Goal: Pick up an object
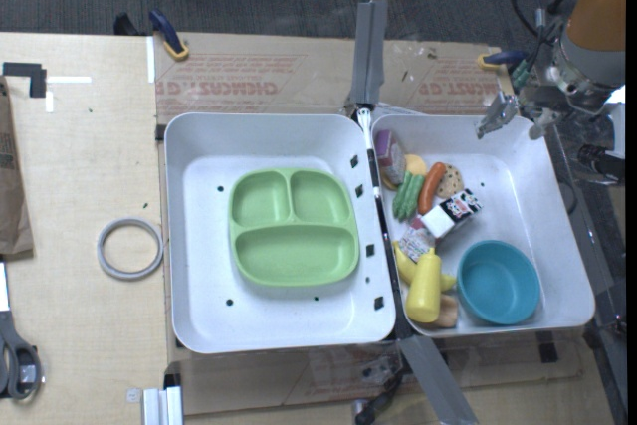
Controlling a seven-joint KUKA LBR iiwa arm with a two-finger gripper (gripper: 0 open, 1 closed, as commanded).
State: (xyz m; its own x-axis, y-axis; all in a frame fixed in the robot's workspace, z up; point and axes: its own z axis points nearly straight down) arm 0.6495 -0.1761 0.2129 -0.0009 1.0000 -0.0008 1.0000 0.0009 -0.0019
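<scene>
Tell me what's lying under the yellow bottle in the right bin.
The yellow bottle lies across a banana, with something tan poking out beside its base near the blue bowl. Whatever else sits beneath is covered.

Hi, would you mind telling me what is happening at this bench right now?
A robot arm reaches in from the right, with its end effector over the far right corner of the right bin, holding nothing. That bin holds a blue bowl, a yellow bottle, a carrot and other small toy items clustered along its left side. The left bin holds a green divided plate. Nothing has been picked up yet.
</scene>
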